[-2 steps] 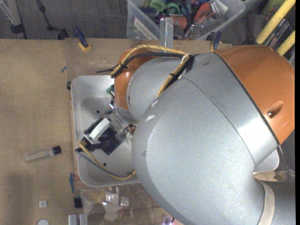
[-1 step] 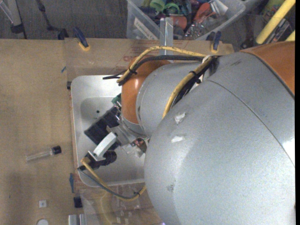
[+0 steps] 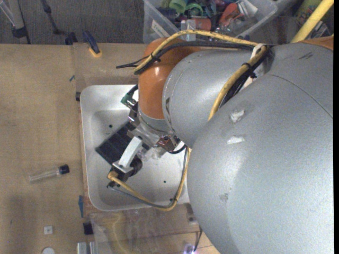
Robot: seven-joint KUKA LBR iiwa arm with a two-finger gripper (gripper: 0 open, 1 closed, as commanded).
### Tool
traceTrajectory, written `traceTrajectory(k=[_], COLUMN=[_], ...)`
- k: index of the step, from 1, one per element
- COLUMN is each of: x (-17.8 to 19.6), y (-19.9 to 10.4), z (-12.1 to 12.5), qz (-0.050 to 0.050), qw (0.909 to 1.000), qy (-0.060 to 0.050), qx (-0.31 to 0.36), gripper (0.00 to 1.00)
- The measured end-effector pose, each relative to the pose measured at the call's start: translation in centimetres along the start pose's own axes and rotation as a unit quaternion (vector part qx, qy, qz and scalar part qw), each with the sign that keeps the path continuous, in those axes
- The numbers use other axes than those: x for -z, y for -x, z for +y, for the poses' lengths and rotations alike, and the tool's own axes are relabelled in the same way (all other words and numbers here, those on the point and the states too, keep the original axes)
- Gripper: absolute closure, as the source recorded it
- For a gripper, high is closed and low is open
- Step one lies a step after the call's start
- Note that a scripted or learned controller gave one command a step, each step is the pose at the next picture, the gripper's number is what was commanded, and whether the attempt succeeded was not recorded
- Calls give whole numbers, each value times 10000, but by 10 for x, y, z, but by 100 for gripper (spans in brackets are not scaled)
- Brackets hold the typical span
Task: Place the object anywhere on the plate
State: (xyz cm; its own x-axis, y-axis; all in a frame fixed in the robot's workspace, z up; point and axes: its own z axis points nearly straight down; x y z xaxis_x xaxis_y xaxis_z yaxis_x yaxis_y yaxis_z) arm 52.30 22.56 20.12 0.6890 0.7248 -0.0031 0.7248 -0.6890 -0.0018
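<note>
Claw [image 3: 150, 141], state impossible to tell, over white bin [image 3: 98, 192], flat black object [image 3: 113, 145] just beside

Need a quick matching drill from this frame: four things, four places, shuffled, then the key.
Things:
1. small clear tube with a black cap
2. small blue object
3. clear tub of colourful items
4. orange band

Places:
A. on the arm, above the white bin
B. on the wooden bench, left of the bin
C. past the bench's far edge, at the top of the view
D. on the bench, beyond the bin's far left corner

Pairs: 1-B, 2-D, 3-C, 4-A
</note>
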Motion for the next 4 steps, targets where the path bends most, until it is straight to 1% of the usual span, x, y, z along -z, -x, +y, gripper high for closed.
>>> traceTrajectory(k=[1, 2, 3, 4], x=[-57, -113, -11, -90], y=[52, -2, -7, -48], z=[-12, 40, 8, 52], qz=[-7, 20, 2, 2], qw=[9998, 9912, 9995, 9959], qy=[-9, -11, -1, 5], qx=[-194, -1325, -331, 902], gripper=[100, 100, 100, 100])
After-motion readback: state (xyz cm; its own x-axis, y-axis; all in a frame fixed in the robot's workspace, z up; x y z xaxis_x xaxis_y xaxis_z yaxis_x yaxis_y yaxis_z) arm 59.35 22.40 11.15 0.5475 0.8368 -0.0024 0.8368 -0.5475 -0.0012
